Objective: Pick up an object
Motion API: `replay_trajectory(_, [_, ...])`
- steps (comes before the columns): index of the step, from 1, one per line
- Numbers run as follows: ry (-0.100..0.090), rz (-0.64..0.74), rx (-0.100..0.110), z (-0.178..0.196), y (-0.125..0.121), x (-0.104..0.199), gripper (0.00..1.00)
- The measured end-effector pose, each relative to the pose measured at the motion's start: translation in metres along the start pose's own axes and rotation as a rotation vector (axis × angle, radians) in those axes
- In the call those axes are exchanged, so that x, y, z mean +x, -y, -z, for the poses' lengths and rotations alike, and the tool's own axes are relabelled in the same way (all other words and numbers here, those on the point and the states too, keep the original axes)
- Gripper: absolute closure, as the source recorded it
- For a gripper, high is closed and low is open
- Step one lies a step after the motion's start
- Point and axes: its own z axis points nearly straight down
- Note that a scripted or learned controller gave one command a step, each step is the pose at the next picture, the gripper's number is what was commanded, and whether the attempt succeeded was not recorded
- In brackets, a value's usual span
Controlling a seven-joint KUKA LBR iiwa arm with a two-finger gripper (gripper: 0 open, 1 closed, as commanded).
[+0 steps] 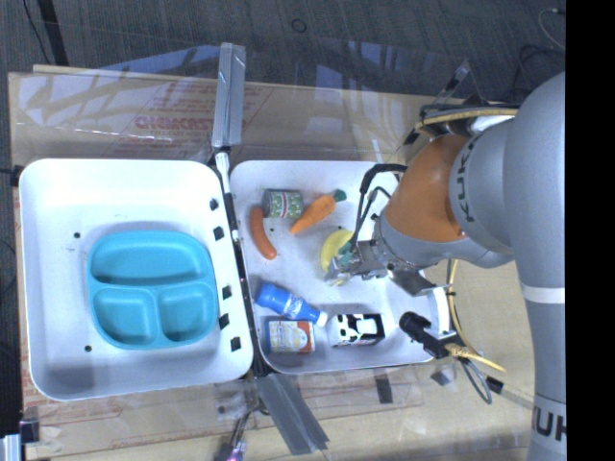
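One yellow banana (335, 247), curved, in right bin (288, 176), hand (348, 265) over it, grip state unclear

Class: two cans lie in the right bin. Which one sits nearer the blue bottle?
The can with the red label, at the bin's near edge, just below the blue bottle. The green can lies farther up, beside the carrot.

The hand (348, 265) sits low in the right bin (307, 173), touching or just over a yellow banana (335, 245). Just behind it a carrot (316, 212) and a small can (282, 204) crowd the way; further out lies a sausage (262, 233). In front, a blue bottle (286, 303), a tin (290, 336) and a black-and-white toy (358, 328) form a row. Between sausage and banana the white floor lies open.
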Motion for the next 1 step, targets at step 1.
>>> replay_trajectory(1, [0.001, -0.014, -0.002, 0.1193, -0.0396, -0.0166, 1.0])
